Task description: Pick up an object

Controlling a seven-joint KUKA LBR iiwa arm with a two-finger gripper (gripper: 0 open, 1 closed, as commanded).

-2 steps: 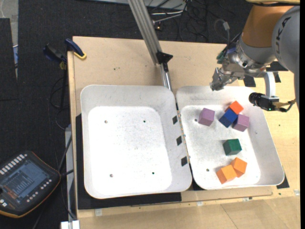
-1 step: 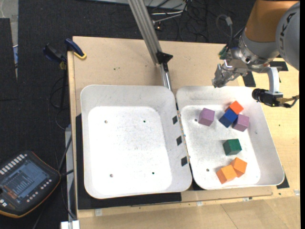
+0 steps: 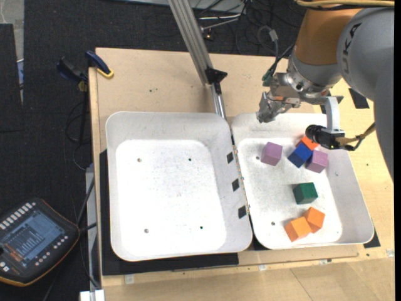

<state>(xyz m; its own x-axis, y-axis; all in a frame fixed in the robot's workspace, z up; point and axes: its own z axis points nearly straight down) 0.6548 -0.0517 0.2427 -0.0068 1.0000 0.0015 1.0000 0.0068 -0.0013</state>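
My gripper (image 3: 265, 116) hangs over the far left corner of the right bin (image 3: 351, 227), with nothing visible between its fingers. A purple cube (image 3: 272, 153) lies just below and to the right of it. Further right, a blue cube (image 3: 299, 157), an orange block (image 3: 307, 145) and a second purple cube (image 3: 317, 161) sit bunched together. A green cube (image 3: 306, 193) lies mid-bin. Two orange blocks (image 3: 305, 224) rest side by side near the bin's front edge.
The left bin (image 3: 119, 168) stands beside the right one, with black clips (image 3: 237, 184) along their shared wall. A slanted metal pole (image 3: 194, 36) crosses the bench behind the bins. A teach pendant (image 3: 31, 240) lies off the bench at lower left.
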